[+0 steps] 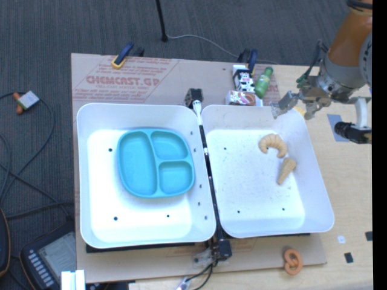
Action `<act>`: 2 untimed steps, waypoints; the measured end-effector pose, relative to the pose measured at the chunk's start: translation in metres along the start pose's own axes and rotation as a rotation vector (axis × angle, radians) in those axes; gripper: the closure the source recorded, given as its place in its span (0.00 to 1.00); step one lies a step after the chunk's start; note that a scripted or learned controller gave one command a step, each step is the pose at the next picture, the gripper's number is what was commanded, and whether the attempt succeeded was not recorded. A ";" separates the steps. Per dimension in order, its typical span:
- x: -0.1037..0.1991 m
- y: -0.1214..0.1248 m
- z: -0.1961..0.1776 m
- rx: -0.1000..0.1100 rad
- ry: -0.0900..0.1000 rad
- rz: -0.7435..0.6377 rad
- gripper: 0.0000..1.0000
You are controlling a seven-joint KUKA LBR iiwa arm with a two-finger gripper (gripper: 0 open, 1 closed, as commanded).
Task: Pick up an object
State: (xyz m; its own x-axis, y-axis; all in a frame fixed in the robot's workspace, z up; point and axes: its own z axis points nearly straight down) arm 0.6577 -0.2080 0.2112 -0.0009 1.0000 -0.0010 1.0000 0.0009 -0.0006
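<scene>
Dark grey carpet floor (pixel 48 23) — cables trailing — around a cardboard-topped bench (pixel 139 80).

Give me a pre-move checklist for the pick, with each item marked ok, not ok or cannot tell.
1. Targets in the right bin: ok. A croissant and a bread stick lie near its far right side.
2. Targets separated: ok. A small gap shows between the two pastries.
3. Gripper placed over a target: not ok. It sits at the bin's far right corner, beyond the croissant.
4. Gripper free of any load: ok. Nothing shows between its fingers.
5. Fingers ready to close: cannot tell. Their spread is unclear.
6. Left bin contents out of the way: ok. The blue divided plate lies well apart from the pastries.
</scene>
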 end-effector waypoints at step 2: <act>0.003 -0.031 0.106 -0.002 0.001 -0.004 1.00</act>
State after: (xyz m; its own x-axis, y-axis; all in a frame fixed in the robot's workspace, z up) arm 0.6264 -0.2053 0.1057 -0.0046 1.0000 0.0004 1.0000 0.0046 0.0018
